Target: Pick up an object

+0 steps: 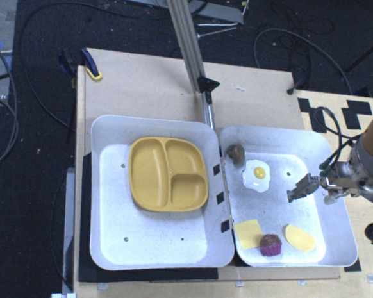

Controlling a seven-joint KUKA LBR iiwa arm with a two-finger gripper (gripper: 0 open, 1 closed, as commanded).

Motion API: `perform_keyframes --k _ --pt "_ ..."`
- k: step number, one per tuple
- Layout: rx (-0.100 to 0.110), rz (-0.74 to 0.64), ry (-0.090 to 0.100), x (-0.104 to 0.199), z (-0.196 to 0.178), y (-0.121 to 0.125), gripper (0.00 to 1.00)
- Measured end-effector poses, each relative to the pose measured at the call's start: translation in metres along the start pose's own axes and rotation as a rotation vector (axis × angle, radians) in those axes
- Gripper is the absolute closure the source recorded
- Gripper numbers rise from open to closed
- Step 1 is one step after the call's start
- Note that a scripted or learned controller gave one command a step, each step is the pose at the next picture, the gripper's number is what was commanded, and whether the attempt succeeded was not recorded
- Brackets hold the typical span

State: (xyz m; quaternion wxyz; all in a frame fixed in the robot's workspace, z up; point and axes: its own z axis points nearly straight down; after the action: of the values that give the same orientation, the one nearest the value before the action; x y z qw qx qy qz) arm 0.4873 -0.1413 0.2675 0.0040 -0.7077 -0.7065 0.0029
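You are looking at a robotics lab: a plain wooden tabletop (256, 86) on dark carpet, loose black cables (32, 69) trailing around it, and an aluminium camera pole (185, 39) clamped overhead.

Both bins (107, 171) are white on a pale tan desk (153, 84). The divided plate (169, 174) is mustard yellow. The toy fried egg (257, 175) is white with a yellow yolk; beside it sits a brown lump (236, 153). Lower right: a yellow square slice (248, 233), a purple piece (270, 245), a yellow oval (300, 238). The gripper (301, 188) is dark grey.
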Motion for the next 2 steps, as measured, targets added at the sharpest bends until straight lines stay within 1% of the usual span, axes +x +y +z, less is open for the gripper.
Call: perform_keyframes --k 1,2 --pt "-0.009 -0.003 -0.002 0.0 -0.004 0.002 0.0" --pt "-0.005 0.0 -0.001 -0.01 0.048 0.004 0.0"
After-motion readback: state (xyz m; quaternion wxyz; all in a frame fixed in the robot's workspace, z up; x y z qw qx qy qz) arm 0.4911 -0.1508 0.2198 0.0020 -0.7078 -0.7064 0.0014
